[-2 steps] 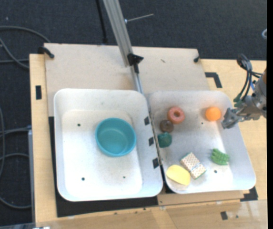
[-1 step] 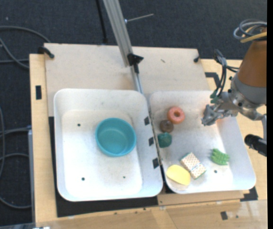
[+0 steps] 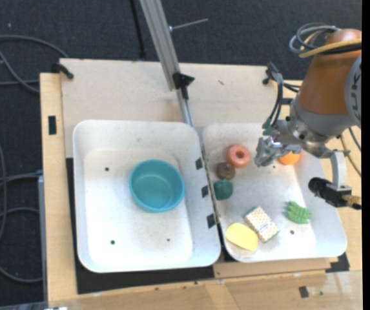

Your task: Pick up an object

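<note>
My gripper (image 3: 266, 154) hangs over the back of the right bin (image 3: 320, 237), just right of a pink ring-shaped object (image 3: 239, 155). An orange object (image 3: 290, 157) lies beside it on the right, partly hidden by the wrist. Further forward in this bin lie a small brown object (image 3: 225, 170), a dark teal object (image 3: 223, 188), a yellow object (image 3: 241, 236), a patterned tan block (image 3: 262, 223) and a green object (image 3: 298, 212). Nothing shows between the fingers.
The left bin (image 3: 94, 237) holds a teal bowl (image 3: 157, 184). A slanted metal post (image 3: 162, 37) rises from behind the bins' dividing edge. A black fitting (image 3: 327, 190) sits at the right bin's right rim.
</note>
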Controlling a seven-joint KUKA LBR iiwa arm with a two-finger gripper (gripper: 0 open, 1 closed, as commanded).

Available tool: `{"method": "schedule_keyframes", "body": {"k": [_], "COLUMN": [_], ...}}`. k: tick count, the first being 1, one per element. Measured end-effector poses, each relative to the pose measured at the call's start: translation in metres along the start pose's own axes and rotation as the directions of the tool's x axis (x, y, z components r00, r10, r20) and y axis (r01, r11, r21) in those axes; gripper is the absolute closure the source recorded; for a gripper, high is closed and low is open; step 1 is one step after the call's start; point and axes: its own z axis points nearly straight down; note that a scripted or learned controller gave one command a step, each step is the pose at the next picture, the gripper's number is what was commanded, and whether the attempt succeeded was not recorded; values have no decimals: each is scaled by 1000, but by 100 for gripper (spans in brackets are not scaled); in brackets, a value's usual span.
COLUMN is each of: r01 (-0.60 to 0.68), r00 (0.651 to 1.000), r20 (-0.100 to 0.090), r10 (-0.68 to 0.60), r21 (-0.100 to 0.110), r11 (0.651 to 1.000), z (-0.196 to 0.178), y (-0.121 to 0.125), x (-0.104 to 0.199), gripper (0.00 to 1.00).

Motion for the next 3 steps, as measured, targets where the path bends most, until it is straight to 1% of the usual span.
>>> {"method": "schedule_keyframes", "body": {"k": [1, 2, 3], "r01": [3, 2, 1], "r00": [1000, 1000, 1000], "r20": [-1, -1, 1], "r10": [-3, -2, -1], "r21": [-3, -2, -2], "r11": [1000, 1000, 1000], "z": [-6, -2, 11], "y": [20, 36, 56], "x": [44, 101, 154], "gripper": [100, 100, 100]}}
